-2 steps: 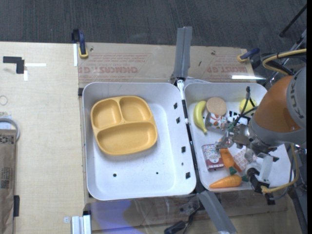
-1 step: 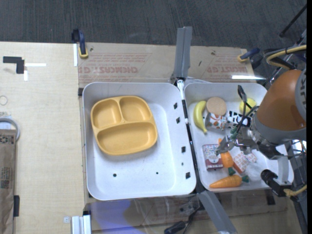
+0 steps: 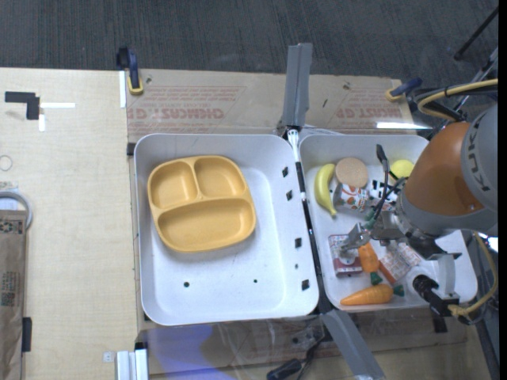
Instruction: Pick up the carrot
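Observation:
An orange carrot (image 3: 367,295) with a green tip lies near the front edge of the right bin (image 3: 317,236). A second small orange piece (image 3: 368,258) lies just above it, beside a red item (image 3: 386,272). My gripper (image 3: 358,240) hangs low over the middle of the right bin, directly above and to the left of that small orange piece. It is well above the carrot at the front. The arm's orange band (image 3: 444,176) covers the bin's right part.
A yellow banana (image 3: 323,188), a round-topped tub (image 3: 351,182) and a yellow fruit (image 3: 402,169) sit at the back of the right bin. A flat packet (image 3: 344,258) lies under the gripper. The left bin (image 3: 238,291) holds a yellow divided plate (image 3: 202,203).

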### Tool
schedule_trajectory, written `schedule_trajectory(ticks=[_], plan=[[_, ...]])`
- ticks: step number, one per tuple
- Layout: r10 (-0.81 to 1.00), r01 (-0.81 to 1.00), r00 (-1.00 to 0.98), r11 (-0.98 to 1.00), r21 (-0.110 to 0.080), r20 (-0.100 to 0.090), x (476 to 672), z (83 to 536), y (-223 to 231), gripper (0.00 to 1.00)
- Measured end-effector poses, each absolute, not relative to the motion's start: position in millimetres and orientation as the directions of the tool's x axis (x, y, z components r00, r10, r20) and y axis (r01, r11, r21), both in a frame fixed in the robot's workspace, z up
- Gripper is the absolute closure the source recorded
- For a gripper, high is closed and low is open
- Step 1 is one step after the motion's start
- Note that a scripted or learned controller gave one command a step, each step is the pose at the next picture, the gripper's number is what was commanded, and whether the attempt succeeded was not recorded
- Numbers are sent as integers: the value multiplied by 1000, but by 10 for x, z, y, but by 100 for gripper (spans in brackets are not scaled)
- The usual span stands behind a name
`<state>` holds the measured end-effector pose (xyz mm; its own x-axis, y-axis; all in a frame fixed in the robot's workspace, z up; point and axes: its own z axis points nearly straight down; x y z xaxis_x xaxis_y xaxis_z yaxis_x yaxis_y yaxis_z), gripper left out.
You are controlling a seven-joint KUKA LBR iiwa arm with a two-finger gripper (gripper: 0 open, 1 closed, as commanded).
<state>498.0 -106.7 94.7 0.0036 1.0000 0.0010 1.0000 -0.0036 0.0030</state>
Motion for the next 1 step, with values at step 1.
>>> schedule_trajectory(ticks=[1], plan=[[1000, 1000, 6, -6, 5, 1, 4991, 1040, -1070, 100]])
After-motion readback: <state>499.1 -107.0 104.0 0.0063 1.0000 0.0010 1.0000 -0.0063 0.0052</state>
